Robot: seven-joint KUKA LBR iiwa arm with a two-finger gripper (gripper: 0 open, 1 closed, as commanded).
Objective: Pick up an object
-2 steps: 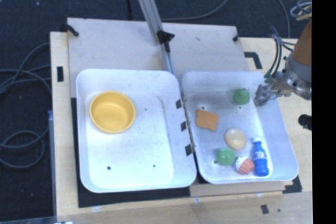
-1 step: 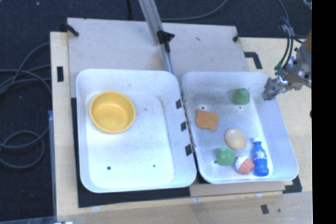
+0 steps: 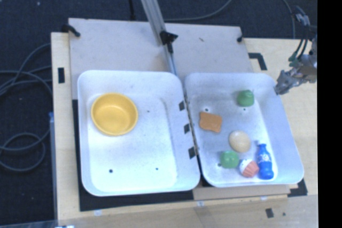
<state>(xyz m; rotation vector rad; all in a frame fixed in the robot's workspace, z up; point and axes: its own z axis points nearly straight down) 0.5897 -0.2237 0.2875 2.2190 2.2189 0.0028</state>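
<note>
Two shallow white bins with rounded corners and a speckled, matte floor sit side by side on a pale wooden bench point(image 3: 61, 115). The left bin point(image 3: 160, 168) holds a round yellow bowl point(image 3: 114, 114), smooth and glossy, in its far left part; the remaining floor is bare, giving wide room toward the near and right walls.

The right bin point(image 3: 214, 88) holds six small items. A rounded dark green object point(image 3: 245, 97) lies at the far right. A flat orange piece point(image 3: 210, 122), roughly square, lies near the left wall. A smooth cream egg shape point(image 3: 240, 141) lies at mid-floor. A light green lump point(image 3: 230, 159), a red-and-white item point(image 3: 248, 168) and a blue bottle point(image 3: 264, 160) cluster along the near wall, the last two touching or nearly so. The far left of this bin is open floor.

The gripper point(image 3: 288, 81) is beyond the right bin's far right corner, over the bench and well apart from every item; it grasps nothing visible, and whether its fingers are parted cannot be told. A slanted metal pole point(image 3: 149, 0) rises beyond the bins.
</note>
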